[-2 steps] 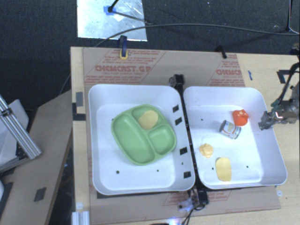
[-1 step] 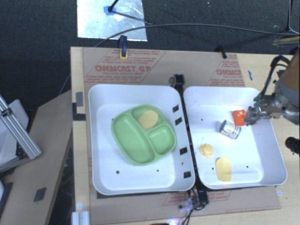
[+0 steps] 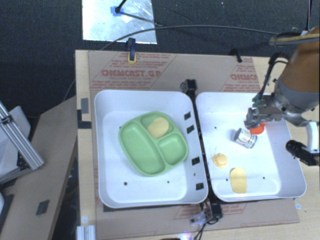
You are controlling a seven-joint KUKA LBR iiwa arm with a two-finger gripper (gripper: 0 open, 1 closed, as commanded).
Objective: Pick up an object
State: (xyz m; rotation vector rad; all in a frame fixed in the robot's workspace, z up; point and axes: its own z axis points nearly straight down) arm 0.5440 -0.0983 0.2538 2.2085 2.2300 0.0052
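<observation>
**Over the can, nothing lifted yet**

I have the end effector (image 3: 256, 120) low in the right bin (image 3: 280, 184), sitting right above a small silver can (image 3: 245, 137) that lies on its side on the bin floor. An orange piece (image 3: 257, 129) shows just beneath the end effector, touching the can's upper edge; I cannot tell whether it belongs to the can or is a separate item. From this slanted angle I cannot tell how the end effector is set, wide or narrow, and I see nothing clearly caught in it.

My read: the approach is done and the grasp and lift remain. The can looks to be resting on the bin, so I would not count anything as picked.

Other candidates sit nearer the front of the same bin: a small yellow lump (image 3: 219, 159) and a longer yellow piece (image 3: 238, 180), near each other. The left bin (image 3: 107, 184) holds a green tray (image 3: 142, 154) with a pale yellow item (image 3: 158, 127) in its upper compartment.
</observation>
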